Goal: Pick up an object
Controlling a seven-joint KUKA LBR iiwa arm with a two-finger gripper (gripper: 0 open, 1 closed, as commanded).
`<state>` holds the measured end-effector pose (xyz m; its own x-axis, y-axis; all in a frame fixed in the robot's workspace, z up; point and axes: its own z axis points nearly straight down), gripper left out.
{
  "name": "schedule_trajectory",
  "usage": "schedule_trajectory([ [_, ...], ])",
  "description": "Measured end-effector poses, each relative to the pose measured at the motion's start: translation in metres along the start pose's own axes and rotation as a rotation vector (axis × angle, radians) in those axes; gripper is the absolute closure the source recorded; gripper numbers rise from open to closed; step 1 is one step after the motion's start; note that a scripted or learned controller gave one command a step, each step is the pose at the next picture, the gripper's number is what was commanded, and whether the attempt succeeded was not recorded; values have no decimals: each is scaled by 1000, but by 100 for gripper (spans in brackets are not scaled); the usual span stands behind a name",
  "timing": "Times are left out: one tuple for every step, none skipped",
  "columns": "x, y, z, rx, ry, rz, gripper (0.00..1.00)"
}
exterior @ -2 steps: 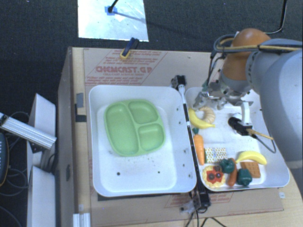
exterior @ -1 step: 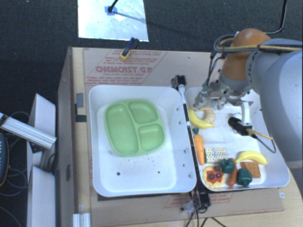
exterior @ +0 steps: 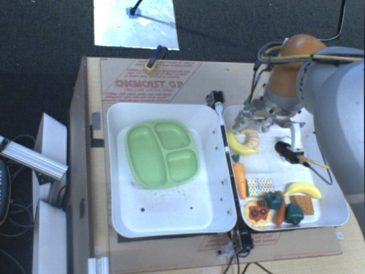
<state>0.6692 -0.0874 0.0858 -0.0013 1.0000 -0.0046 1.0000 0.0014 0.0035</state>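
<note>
My gripper hangs low over the far left corner of the right bin, reaching in from the right. Directly under it lies a tan croissant, with a yellow banana against its left side near the bin wall. The view does not show whether the gripper touches the croissant. Further forward lie an orange carrot, a patterned cracker, a second banana and a cluster of small toy foods in the near corner.
The left bin holds a green divided plate. A raised divider separates the two bins. A yellow and black tool lies on the cardboard behind the bins. The arm's grey body covers the right bin's far right part.
</note>
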Motion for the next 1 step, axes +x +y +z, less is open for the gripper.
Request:
schedule_trajectory([
  [1, 0, 0, 0, 0, -1, 0],
])
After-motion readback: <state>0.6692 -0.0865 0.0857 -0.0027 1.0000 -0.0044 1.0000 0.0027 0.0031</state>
